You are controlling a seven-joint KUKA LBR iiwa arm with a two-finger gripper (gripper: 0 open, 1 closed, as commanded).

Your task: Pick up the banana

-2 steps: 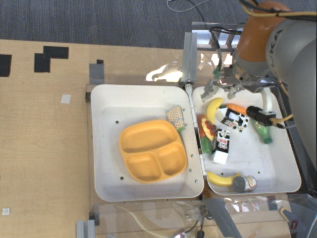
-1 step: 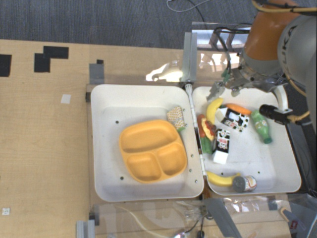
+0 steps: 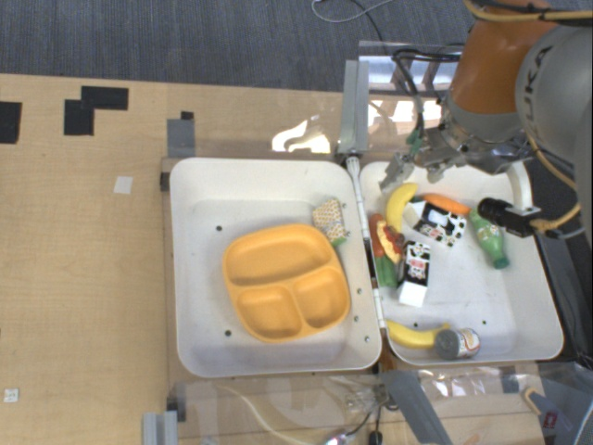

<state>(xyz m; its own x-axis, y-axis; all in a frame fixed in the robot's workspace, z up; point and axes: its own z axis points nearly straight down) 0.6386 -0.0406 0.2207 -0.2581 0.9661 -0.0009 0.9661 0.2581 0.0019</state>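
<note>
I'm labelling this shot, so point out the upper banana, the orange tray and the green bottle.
upper banana [image 3: 398,204]: camera view, mid-curve.
orange tray [image 3: 278,258]: camera view, large compartment.
green bottle [image 3: 489,239]: camera view, body.

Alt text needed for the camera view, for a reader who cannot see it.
The gripper hovers over the right bin, just above a banana lying among cartons, a green bottle and a second banana. The left bin holds a yellow divided tray.

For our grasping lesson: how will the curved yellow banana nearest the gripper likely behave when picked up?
The curved yellow banana looks smooth, so it may slip. Its bend could make it pivot between fingers. It lies against the orange carrot, which would probably get nudged.
</note>
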